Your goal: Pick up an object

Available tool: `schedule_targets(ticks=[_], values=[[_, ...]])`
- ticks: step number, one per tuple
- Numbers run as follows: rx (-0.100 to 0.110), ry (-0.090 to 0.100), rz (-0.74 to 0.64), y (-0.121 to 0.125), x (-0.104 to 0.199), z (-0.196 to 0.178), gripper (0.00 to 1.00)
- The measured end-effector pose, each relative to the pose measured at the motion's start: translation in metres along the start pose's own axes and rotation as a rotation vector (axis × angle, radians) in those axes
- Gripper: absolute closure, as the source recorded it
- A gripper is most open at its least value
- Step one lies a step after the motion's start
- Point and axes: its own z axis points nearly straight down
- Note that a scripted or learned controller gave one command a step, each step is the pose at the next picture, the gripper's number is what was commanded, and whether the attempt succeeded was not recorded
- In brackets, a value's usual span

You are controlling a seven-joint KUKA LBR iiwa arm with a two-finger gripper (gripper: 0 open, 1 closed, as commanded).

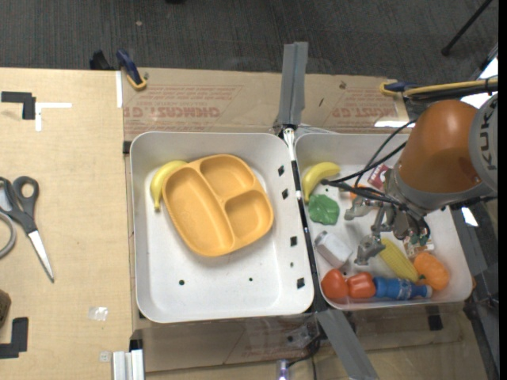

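Observation:
My gripper [361, 230] hangs low in the right bin [458, 229], under the orange wrist band. Its two grey fingers stand apart, open, with nothing between them. One fingertip is near a white block [333, 248], the other near a green toy [323, 209]. Just right of the gripper lies a yellow corn cob [398, 263]. Beside the cob sits an orange carrot-like toy [432, 270]. Along the bin's front lie a red tomato [333, 285], a small red piece [360, 286] and a blue bottle [400, 289]. A banana [317, 176] lies at the back left of that bin.
The left bin [158, 283] holds an orange divided plate [218, 204] and a second banana [162, 180] at the plate's left edge. Scissors [30, 220] lie on the bench far left. A grey divider [293, 85] runs behind and between the bins.

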Motion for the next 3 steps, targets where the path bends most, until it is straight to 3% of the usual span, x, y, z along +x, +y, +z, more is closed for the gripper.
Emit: schedule_targets(ticks=[1, 2, 3], values=[[0.007, -0.04, -0.048, -0.036, 0.05, -0.006, 0.0], [0.0, -0.003, 0.067, -0.022, -0.034, 0.002, 0.0], [0.0, -0.006, 0.204, 0.005, -0.08, 0.001, 0.0]])
